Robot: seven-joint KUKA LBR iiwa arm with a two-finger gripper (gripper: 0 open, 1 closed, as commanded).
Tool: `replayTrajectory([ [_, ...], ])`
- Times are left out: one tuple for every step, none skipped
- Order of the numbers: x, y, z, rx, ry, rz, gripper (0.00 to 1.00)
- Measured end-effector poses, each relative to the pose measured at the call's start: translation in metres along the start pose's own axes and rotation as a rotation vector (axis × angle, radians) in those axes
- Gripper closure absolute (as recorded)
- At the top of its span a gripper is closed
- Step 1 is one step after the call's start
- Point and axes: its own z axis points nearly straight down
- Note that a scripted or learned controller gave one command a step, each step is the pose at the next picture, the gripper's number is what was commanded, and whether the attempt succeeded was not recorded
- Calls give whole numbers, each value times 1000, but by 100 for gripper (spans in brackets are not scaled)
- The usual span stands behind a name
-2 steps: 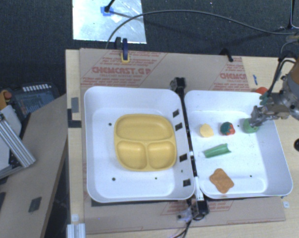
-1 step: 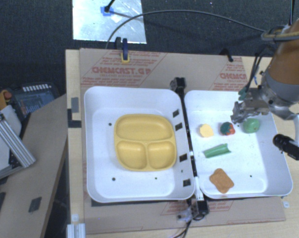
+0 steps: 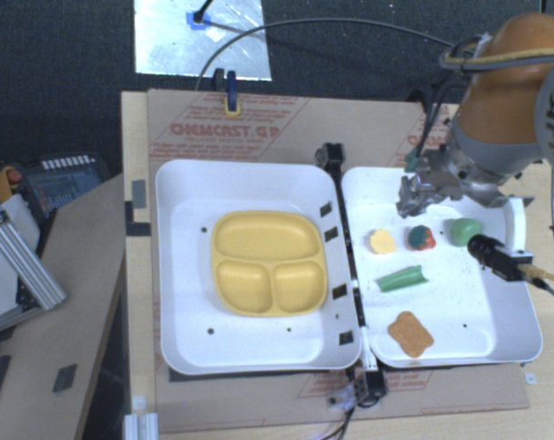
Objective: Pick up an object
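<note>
Gripper (image 3: 413, 202) hangs over the back of the right bin (image 3: 511, 337), just behind the small round red-and-green piece (image 3: 421, 237). Nothing visible between its tips; can't tell their state from this slant. My read: it's lining up on that piece, nearest candidate.

Right bin holds the loose pickables, all apart from each other: pale yellow chunk (image 3: 382, 241), green round lump (image 3: 462, 231), green elongated piece (image 3: 402, 279), tan cookie-like piece (image 3: 411, 334). Spread out, so probably clean single grasps.

Left bin (image 3: 181, 246) holds a yellow three-compartment tray (image 3: 266, 262), flat in the middle; nothing visible in its compartments.
</note>
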Motion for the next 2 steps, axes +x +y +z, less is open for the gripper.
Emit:
replayTrajectory([
  [61,12,5,1,1,-2,100],
  [111,26,7,1,1,-1,100],
])
